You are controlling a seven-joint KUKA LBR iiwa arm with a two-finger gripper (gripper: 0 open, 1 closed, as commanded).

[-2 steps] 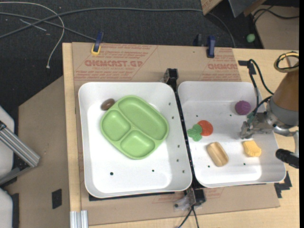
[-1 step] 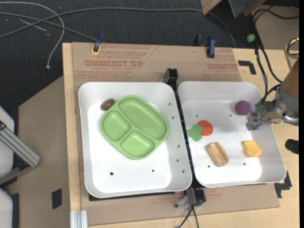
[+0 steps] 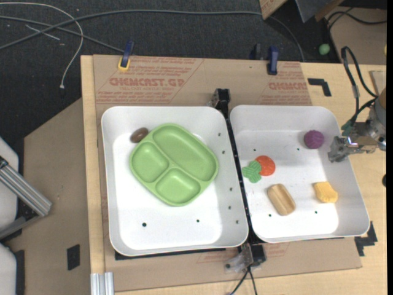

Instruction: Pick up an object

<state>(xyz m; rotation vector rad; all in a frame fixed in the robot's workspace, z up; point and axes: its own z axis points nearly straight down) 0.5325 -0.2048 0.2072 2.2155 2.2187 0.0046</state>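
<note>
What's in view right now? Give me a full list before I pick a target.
divided plate: one, green, middle of left bin
small oval object: one, brown, left bin, at the plate's upper-left edge
ball: one, purple, right bin, upper right
toy vegetable: one, orange-red with green leaves, right bin, left side
bread-like piece: one, tan, right bin, lower middle
small chunk: one, yellow, right bin, lower right
clamps: two, blue, board's far edge
gripper: one, grey, right bin's right rim

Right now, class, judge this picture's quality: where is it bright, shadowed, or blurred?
Camera view: even overhead light, the two white bins bright but not blown out; soft short shadows beside the green tray and the tan block; the gripper at the right bin's rim looks slightly smeared; the small objects stay sharp enough to tell apart.
</note>
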